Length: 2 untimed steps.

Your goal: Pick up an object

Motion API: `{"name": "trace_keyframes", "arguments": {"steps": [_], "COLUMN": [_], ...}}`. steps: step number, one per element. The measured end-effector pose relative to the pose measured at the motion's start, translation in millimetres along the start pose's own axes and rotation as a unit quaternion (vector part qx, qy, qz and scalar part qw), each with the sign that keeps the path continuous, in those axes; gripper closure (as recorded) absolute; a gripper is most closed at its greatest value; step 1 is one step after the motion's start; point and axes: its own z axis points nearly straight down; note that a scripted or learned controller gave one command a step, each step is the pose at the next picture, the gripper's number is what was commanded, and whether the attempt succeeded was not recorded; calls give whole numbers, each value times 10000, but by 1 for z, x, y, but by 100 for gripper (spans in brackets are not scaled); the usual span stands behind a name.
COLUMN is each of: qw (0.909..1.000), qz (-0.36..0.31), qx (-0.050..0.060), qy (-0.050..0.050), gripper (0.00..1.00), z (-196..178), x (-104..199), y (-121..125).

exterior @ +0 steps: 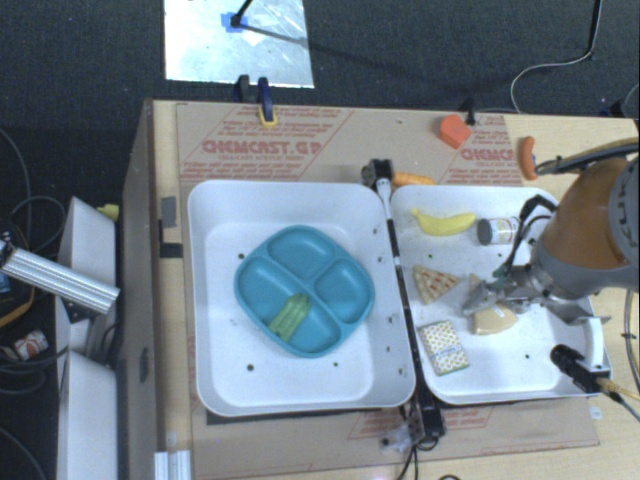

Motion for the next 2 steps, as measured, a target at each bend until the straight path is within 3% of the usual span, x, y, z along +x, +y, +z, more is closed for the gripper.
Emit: {"name": "trace_keyframes", "arguments": {"steps": [1,2], "qw": [10000,10000], "qz": [-6,-18], "qx": [-10,-17], "qy": [2,3], "gripper": [100,100], "z": [-10,-62], "x": [0,44], "y": [1,55]}}
